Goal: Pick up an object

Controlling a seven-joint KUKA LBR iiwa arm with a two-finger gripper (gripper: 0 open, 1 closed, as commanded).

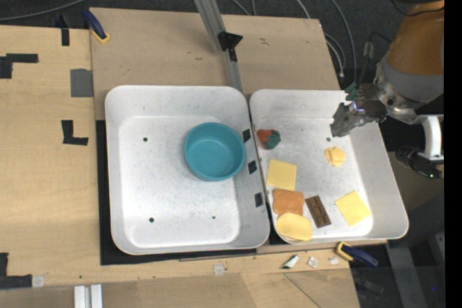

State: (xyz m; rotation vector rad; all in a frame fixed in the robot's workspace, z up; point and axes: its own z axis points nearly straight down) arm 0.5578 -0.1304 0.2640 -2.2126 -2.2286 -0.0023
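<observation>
Nearest the camera in the right bin, a pale yellow rounded piece touches an orange block. Just beside them lies a brown bar, its long axis running near to far, tilted slightly leftward at the far end. A yellow square sits to its right, another yellow square farther back. Then a small yellow lump and a red-and-green piece. My fingers hover above the lump; open or closed, I cannot tell. The left bin holds a teal bowl.
</observation>
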